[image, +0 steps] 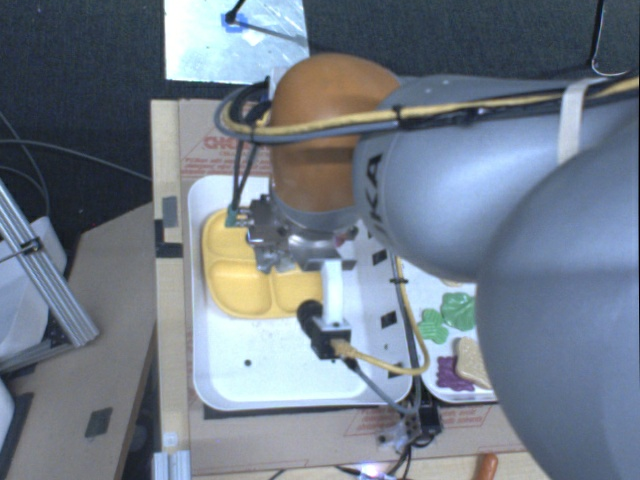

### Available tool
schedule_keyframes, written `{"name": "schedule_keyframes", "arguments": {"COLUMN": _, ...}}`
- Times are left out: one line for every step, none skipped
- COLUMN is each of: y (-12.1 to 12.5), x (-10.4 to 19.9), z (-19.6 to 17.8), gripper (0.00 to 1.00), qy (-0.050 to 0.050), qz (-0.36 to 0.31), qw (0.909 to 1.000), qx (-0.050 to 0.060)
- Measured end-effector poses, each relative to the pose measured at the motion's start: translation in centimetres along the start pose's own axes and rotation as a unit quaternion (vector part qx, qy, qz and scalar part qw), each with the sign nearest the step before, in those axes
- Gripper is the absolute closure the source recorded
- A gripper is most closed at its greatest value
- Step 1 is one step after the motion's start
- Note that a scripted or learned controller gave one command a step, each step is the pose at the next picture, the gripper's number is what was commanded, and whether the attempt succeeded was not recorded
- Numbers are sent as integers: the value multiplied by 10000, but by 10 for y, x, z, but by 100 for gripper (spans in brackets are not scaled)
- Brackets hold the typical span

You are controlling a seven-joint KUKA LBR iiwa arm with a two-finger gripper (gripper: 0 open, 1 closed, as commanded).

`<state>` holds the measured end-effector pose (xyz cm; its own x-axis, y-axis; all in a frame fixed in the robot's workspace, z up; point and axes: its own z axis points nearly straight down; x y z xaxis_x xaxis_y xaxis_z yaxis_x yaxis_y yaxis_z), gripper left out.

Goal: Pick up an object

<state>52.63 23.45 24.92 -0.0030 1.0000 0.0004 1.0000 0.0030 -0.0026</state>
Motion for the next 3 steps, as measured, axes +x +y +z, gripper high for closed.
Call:
{"name": "schedule_keyframes", "arguments": {"y": 42, "x": 0, "z": -192, "gripper": 100, "qy": 37, "qz": -6, "qw": 9999, "qx": -115}}
{"name": "schedule_keyframes", "arguments": {"y": 109, "x": -2, "z": -235, "gripper": 100, "qy": 8, "qz": 16, "qw": 10000, "qx": -64}}
{"name": "schedule_keyframes", "arguments": {"y": 143, "x": -28, "z": -282, "gripper": 100, "qy": 4, "qz": 23, "qw": 10000, "qx": -56}}
